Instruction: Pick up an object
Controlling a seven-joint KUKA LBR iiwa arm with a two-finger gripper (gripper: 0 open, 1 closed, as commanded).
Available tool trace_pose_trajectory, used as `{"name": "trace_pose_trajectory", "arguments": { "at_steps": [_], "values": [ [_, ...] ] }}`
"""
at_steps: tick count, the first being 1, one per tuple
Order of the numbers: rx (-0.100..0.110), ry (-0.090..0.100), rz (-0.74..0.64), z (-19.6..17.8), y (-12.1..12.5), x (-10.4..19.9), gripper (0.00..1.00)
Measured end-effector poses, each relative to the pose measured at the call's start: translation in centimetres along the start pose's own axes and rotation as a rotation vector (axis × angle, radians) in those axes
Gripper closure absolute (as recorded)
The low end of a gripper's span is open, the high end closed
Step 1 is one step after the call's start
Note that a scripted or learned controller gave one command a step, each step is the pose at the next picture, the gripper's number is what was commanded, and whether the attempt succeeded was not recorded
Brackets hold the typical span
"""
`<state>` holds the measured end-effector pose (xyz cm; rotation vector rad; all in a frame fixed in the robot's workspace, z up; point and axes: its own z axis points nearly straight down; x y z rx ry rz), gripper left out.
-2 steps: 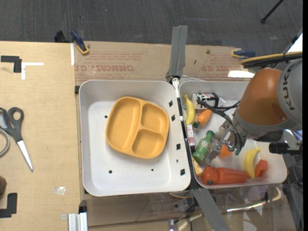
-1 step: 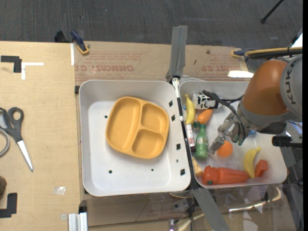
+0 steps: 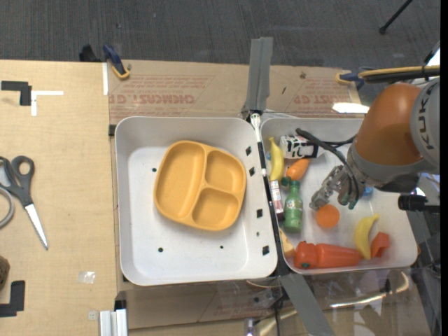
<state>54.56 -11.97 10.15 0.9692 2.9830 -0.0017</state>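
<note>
My gripper point(image 3: 334, 196) hangs over the middle of the right bin point(image 3: 400, 257), fingers spread and pointing down-left, with nothing visible between them. Just below its tips lies an orange ball point(image 3: 327, 218). To the left a green bottle point(image 3: 292, 205) lies near the bin's wall. Above that are a small orange carrot point(image 3: 297, 168), a yellow banana point(image 3: 276, 161) and a white-and-black can point(image 3: 299, 148). Along the front lie a long red-orange carrot point(image 3: 325, 255), a second banana point(image 3: 364, 233) and a red piece point(image 3: 380, 243).
The left bin point(image 3: 133, 250) holds a yellow three-compartment plate point(image 3: 201, 185). Scissors point(image 3: 24, 187) lie on the bench at far left. A blue clip point(image 3: 115, 60) sits at the back edge of the cardboard. The arm's orange band point(image 3: 392, 124) looms over the right bin's back right.
</note>
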Motion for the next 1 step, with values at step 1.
{"name": "trace_pose_trajectory", "arguments": {
  "at_steps": [1],
  "values": [
    [0.0, 0.004, -0.144, -9.07, 10.31, -0.13, 1.0]
  ]
}}
